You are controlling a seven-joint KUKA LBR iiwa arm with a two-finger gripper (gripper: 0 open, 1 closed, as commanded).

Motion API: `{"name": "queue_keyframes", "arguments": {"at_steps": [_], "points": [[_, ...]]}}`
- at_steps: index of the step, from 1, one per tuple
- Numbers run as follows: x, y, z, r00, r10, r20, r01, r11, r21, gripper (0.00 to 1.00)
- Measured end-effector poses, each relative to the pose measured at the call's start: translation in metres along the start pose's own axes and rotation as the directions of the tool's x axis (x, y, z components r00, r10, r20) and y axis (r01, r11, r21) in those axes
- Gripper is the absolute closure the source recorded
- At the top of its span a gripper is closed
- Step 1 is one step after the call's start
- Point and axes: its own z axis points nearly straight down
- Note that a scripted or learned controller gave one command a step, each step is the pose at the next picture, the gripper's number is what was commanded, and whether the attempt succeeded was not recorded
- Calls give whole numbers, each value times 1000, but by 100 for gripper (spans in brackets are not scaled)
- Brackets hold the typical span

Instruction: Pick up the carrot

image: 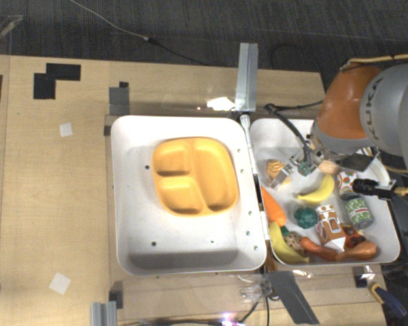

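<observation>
The carrot (273, 207) is a short orange cone lying by the left wall of the right bin (275, 129), its tip pointing up-left. The grey arm with its orange band reaches in from the right. Its gripper (301, 164) hangs over the upper middle of that bin, up and to the right of the carrot and apart from it. A small beige and brown toy (277, 170) lies just left of the gripper. I see nothing held.
Around the carrot lie a yellow banana (317, 190), a teal lump (304, 216), a second banana (286, 244), a red sausage (333, 250), a small box (328, 223) and a green can (358, 211). The left bin (132, 236) holds a yellow divided plate (192, 175).
</observation>
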Motion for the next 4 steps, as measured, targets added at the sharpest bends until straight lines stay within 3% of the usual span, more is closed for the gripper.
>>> {"name": "queue_keyframes", "arguments": {"at_steps": [1, 2, 3, 4], "points": [[-21, 30, 2, 958, 287, -1, -287, 958, 3, 0], [3, 0, 1, 809, 588, -1, -588, 809, 3, 0], [-8, 23, 2, 796, 605, 0, -605, 796, 3, 0], [8, 5, 1, 701, 713, -1, -713, 701, 3, 0]]}}
